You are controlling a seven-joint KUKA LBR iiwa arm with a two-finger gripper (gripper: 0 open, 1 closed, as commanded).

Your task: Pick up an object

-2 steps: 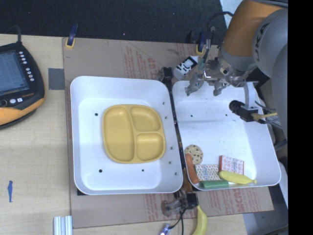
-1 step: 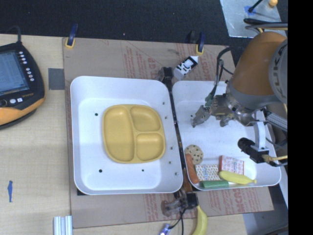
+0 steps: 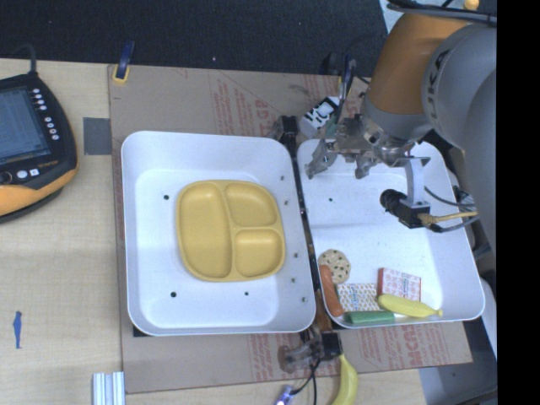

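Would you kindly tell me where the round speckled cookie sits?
The round speckled cookie lies in the right white bin, near its left wall, just above the orange carrot.

A: What's in the left bin (image 3: 135,226)?
B: Just a yellow divided plate (image 3: 229,229). The gripper (image 3: 340,160) hangs open over the right bin's (image 3: 460,251) far end; cookie (image 3: 334,265), carrot (image 3: 328,289) and banana (image 3: 408,307) sit along its near edge.

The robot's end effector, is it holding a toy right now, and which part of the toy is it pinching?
Nothing is held. The end effector hangs open over the top of the right bin, with no toy between its fingers.
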